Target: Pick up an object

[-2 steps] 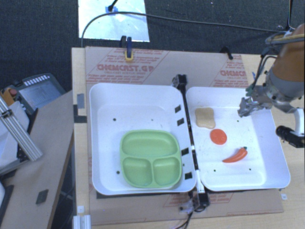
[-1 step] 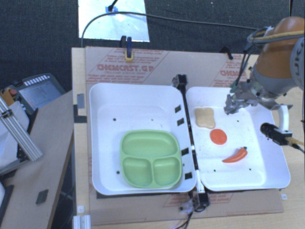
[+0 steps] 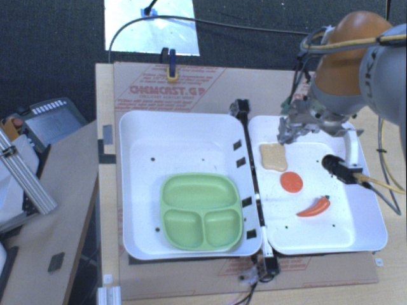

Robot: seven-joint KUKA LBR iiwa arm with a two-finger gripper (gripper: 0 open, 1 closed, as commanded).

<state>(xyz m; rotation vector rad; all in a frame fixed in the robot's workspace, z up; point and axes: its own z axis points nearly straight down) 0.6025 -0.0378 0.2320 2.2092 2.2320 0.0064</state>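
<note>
Gripper (image 3: 287,134) hung just above the far edge of the tan bread-slice piece (image 3: 274,157) in the right bin (image 3: 365,234), finger spacing impossible to tell; best bet was to centre over the slice, then drop straight down.

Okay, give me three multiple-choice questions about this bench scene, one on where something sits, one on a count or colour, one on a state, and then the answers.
1. Where does the green divided tray lie?
A. In the left bin
B. In the right bin
C. On the cardboard behind the bins

2. How many compartments does that tray have?
A. Two
B. Three
C. Five

3. How does the gripper stand to the tan bread-like piece?
A. It holds the piece lifted
B. It hangs just above and behind the piece
C. It rests in the tray

Answers: 1 A, it sits in the left bin. 2 B, one long and two small. 3 B, the piece lies flat in the right bin.
</note>
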